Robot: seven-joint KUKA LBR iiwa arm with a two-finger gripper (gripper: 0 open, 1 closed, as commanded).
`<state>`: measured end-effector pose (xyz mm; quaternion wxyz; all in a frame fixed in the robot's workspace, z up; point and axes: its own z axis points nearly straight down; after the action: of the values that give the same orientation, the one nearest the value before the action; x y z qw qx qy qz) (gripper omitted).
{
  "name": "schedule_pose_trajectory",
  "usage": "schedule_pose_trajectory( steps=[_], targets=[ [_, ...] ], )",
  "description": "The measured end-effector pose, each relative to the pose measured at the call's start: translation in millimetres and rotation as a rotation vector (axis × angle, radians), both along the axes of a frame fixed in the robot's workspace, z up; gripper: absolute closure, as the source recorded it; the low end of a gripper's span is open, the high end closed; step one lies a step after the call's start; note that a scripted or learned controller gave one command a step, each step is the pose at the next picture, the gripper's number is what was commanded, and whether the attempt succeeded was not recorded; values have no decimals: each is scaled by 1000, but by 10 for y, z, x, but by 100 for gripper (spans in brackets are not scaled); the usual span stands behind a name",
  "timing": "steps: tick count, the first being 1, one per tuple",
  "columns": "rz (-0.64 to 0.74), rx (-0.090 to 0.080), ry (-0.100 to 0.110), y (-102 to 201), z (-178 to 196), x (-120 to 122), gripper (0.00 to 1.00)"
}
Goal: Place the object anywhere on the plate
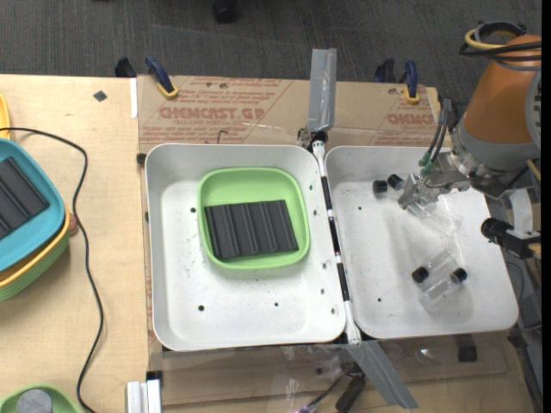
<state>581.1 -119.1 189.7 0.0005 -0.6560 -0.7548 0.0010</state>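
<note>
The gripper (424, 189) is seen low in the right bin (379, 308), near its top; whether it is open or shut cannot be told; the clear object (441, 276) with black caps lies apart from it, lower in that bin; the green plate (254, 188) sits in the left bin (172, 317); the see-through thing could be missed, or it could slip and be dropped before the plate is reached.

Red "CHEMCAST" lettering repeats on the cardboard sheet (258, 101) behind both bins.
</note>
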Motion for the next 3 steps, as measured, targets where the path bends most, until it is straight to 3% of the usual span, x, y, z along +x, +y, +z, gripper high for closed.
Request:
schedule_pose_trajectory(
  steps=[1, 2, 3],
  targets=[
    [0, 0, 0, -1, 1, 0, 0],
    [-150, -1, 1, 594, 9, -33, 0],
    [-454, -3, 1, 173, 445, -183, 0]
  ],
)
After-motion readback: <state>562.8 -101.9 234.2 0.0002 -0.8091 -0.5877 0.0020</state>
